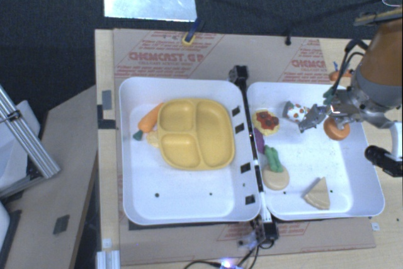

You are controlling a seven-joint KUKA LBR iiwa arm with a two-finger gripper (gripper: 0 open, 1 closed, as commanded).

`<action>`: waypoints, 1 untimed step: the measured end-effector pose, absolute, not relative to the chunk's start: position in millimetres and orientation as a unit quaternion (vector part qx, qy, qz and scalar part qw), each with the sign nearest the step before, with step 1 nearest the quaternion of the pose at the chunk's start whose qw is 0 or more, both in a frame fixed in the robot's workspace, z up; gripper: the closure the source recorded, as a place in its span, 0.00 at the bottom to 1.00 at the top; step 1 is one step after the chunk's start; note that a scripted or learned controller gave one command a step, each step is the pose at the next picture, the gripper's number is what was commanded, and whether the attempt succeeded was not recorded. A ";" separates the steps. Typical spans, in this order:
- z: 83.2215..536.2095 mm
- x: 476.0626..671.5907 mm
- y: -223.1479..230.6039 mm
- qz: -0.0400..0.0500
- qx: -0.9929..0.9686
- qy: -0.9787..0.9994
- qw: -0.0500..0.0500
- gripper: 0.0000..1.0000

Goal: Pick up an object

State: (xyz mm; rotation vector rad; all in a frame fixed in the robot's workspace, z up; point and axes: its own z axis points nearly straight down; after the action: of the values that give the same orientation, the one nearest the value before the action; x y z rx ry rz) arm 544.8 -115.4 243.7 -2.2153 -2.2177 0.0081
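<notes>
My gripper (306, 121) hangs over the upper middle of the right bin (359, 198), reaching in from the right. Just left of its tip lies a small white and red toy (293, 111), very close to it or touching. An orange round toy (337, 130) lies under the wrist. Further left is a yellow and red pizza-like piece (266, 121). A purple piece (258, 140), a green piece (272, 157) and a tan round cookie (276, 178) lie along the bin's left side. A tan wedge (318, 193) rests near the front.
The left bin (135, 192) bears a yellow divided plate (192, 134) with an orange carrot (150, 117) against its left rim. A black clip strip (247, 135) runs between the bins. The arm's orange band (384, 60) rises at the right edge.
</notes>
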 end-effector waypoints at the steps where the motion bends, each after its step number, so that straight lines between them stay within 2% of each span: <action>1: 248.5 546.9 -115.4 0.000 -0.706 -0.708 -0.001 0.00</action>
State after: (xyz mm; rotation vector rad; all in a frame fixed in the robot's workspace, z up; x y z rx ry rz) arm 546.9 -115.4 248.5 -2.2189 -2.2256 -0.0014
